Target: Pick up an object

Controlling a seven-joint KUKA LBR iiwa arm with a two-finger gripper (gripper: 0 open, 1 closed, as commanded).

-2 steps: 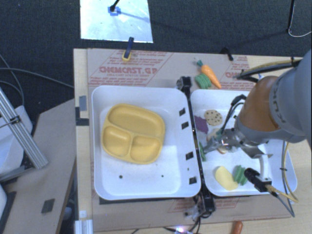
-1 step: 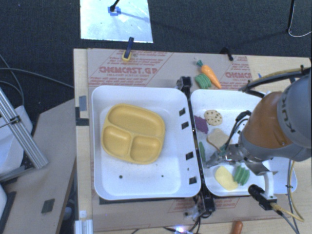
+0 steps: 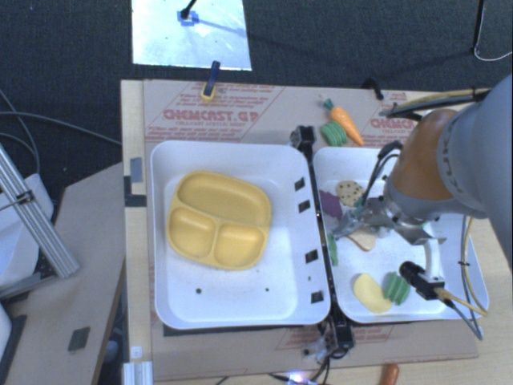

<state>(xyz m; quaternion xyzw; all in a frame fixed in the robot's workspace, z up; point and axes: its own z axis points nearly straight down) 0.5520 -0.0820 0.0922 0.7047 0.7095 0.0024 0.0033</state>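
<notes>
Camera view: the arm's gripper (image 3: 353, 224) reaches into the right bin (image 3: 473, 283), lower right of frame.

From left: red "CHEMCAST" lettering on the board, one yellow tray (image 3: 217, 219) in the left bin (image 3: 240, 303); right, one cookie (image 3: 349, 191), one yellow piece (image 3: 369, 293), one green piece (image 3: 396, 288). Whether the gripper is open or holding anything cannot be told.

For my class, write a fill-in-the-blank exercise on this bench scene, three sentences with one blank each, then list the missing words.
1. The yellow divided tray lies in the ___ bin of the camera view.
2. The toy carrot lies on the cardboard, ___ both bins.
3. In the right bin, the green toy lies right beside a ___ toy.

Missing words: left; outside; yellow
</notes>
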